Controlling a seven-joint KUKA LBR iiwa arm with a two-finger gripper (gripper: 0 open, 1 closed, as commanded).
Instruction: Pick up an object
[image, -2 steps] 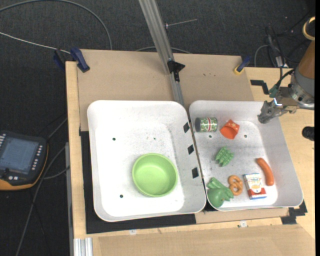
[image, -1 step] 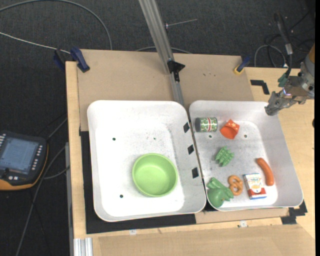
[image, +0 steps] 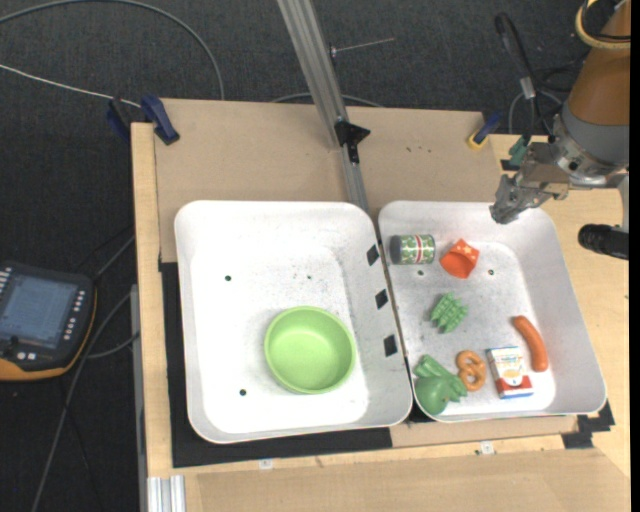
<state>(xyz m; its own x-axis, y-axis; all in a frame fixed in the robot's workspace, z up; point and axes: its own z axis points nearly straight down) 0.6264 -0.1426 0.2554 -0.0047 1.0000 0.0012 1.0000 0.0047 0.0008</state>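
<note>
You see the gripper (image: 508, 208) hanging over the far edge of the right bin (image: 570, 300), whether open or closed I cannot tell, and the nearest thing, the orange cup (image: 459, 259), lies just left and nearer to the camera.

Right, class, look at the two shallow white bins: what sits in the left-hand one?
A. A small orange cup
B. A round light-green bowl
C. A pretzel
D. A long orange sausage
B: the round light-green bowl sits in the left white bin, while the small orange cup, pretzel and long orange sausage all lie in the right white bin.
</note>
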